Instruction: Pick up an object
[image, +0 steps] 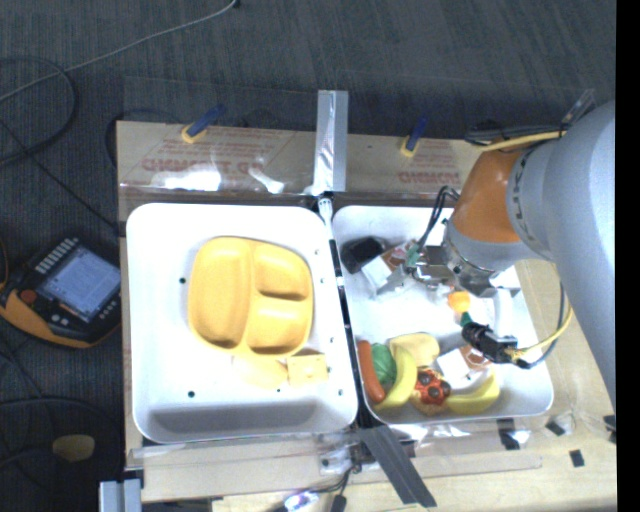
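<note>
The arm (560, 200) reaches in from the right over the right bin (535, 400). Its pincer (400, 262) is low in the far half of this bin, just beside a black object (360, 250); if it is released or clenched, I cannot tell. At the near edge of the same bin lie a banana (480, 395), a yellow-green toy (405, 365) and a red piece (370, 368), touching each other. The left bin (150, 400) carries a yellow divided tray (250, 295). The print on the cardboard (230, 160) at the far edge of the desk is too blurred to read.
</note>
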